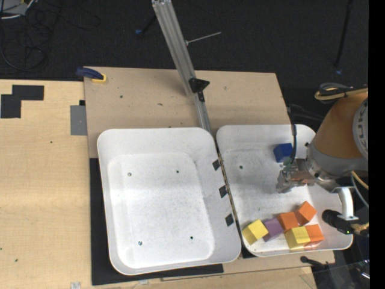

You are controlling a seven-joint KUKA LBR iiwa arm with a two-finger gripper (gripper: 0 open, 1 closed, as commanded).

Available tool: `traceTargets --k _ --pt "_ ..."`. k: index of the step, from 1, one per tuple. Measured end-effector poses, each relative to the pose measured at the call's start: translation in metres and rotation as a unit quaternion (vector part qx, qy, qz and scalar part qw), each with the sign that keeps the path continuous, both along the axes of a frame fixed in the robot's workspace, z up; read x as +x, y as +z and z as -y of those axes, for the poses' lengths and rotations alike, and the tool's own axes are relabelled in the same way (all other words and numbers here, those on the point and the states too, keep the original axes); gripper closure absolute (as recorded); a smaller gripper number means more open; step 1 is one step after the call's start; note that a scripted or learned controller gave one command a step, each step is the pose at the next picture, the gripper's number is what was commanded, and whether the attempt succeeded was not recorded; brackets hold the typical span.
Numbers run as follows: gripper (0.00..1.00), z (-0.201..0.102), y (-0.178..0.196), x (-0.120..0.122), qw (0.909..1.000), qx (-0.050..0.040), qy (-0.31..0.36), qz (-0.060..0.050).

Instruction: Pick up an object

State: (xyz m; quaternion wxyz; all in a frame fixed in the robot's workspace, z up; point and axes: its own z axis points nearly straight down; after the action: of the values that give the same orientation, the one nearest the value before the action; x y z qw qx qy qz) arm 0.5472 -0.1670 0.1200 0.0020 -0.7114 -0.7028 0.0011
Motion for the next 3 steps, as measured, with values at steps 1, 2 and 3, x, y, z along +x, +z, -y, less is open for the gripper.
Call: traceTargets --k 1,2,3 --pt "1.00 -0.002 0.043 -0.002 1.0000 -0.0005 0.004 0.003" --pt "1.00 0.000 0.089 -0.009 1.0000 -0.0009 0.005 0.003" --pt "1.00 0.001 0.130 -0.008 1.0000 -0.0010 0.007 0.004"
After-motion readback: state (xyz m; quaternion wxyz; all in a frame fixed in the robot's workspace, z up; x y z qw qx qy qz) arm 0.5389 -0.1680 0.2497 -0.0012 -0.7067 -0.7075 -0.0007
